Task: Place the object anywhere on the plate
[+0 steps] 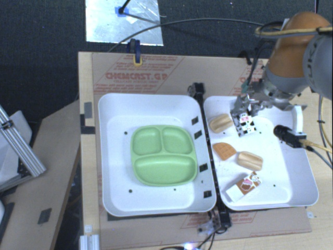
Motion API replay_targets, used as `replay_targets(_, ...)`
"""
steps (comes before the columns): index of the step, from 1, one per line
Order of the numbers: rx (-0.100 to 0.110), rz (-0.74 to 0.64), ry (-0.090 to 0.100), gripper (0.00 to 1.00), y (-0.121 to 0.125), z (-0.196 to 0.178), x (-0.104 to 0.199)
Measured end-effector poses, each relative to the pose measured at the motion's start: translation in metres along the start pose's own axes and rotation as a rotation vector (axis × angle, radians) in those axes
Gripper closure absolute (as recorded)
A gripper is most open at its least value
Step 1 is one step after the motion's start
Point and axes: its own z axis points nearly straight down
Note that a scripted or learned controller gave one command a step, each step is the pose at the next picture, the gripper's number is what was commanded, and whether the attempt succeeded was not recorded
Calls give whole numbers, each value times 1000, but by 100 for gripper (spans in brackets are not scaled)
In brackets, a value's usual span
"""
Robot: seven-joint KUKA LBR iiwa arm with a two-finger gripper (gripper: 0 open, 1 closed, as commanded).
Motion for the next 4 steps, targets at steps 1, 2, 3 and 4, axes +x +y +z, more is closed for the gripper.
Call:
replay_targets(1, -1, -1, 0, 100, 1, 6, 52)
replay_targets(2, -3, -1, 0, 100, 5, -9, 103)
replay_targets(3, -2, -1, 0, 100, 5, -7, 160)
replay_targets(4, 0, 0, 1, 100, -17, -16, 206)
